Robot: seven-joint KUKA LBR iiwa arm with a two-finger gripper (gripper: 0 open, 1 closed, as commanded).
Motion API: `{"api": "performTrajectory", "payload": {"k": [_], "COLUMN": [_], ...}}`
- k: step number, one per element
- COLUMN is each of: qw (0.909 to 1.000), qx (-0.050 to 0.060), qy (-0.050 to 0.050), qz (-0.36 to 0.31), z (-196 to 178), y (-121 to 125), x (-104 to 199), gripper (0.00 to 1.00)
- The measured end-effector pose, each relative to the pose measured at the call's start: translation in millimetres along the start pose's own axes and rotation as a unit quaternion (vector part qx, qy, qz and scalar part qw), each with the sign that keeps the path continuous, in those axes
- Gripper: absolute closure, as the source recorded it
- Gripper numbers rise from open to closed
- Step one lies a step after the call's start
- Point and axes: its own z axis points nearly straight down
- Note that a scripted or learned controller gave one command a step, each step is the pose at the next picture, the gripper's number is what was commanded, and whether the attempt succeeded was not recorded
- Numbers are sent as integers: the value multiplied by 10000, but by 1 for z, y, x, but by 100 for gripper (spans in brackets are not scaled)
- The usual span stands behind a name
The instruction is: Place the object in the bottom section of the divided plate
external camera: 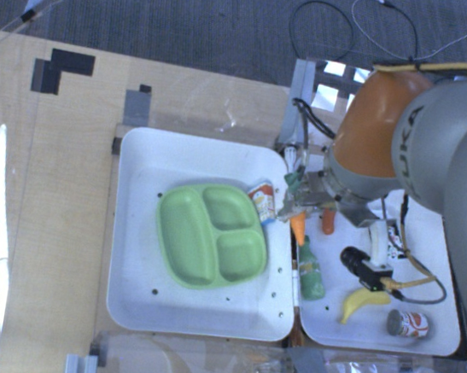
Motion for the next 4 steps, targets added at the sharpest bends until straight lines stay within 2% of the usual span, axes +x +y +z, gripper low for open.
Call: {"api": "performTrajectory", "payload": {"k": [1, 2, 3, 4], "qw": [9944, 9868, 9727, 9856], "qx": [-18, -18, -3, -20], "qy": [1, 4, 6, -2], "qz": [-1055, -1621, -2319, -1691], "z": [-6, -19, 27, -1], "y": [28, 17, -49, -29], "x": [74, 151, 141, 86], "gripper": [100, 100, 100, 100]}}
